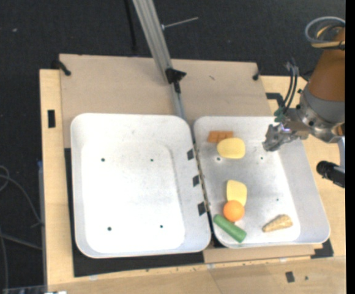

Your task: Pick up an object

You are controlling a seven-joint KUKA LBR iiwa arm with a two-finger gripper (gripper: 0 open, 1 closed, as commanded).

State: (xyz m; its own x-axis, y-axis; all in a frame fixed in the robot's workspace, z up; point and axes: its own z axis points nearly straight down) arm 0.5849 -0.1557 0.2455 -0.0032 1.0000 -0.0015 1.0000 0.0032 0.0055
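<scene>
Still approaching: nothing picked up yet

Plainly the arm (325,81) is at the reaching stage. Its gripper (275,137) hangs over the upper right part of the right bin (306,188), with no object between its fingers; the tips are small and dark against the bin floor, so I cannot tell whether they stand wide or narrow.

Taking the pale yellow lump (231,148) as the landmark, since it lies nearest the gripper, just to the gripper's left:

- a small orange-brown block (220,136) touches, or nearly touches, the lump's upper left edge;
- a second yellow piece (237,192) lies below the lump, well apart from it;
- an orange ball (233,211) sits right against the lower end of that second piece;
- a green stick (229,228) lies below the ball, near the bin's lower left corner;
- a tan wedge (277,223) rests far down and to the right of the lump, alone on open floor.

The left bin (79,164) lies beyond all of these.

My judgement is that the pale yellow lump is the likeliest target. The next move would call for a short shift left so the fingers straddle it, then a descent. The block crowding its upper edge could foul one finger, so closing across the lump's free sides looks safer. The tan wedge, standing clear, would be the easier alternative.
</scene>
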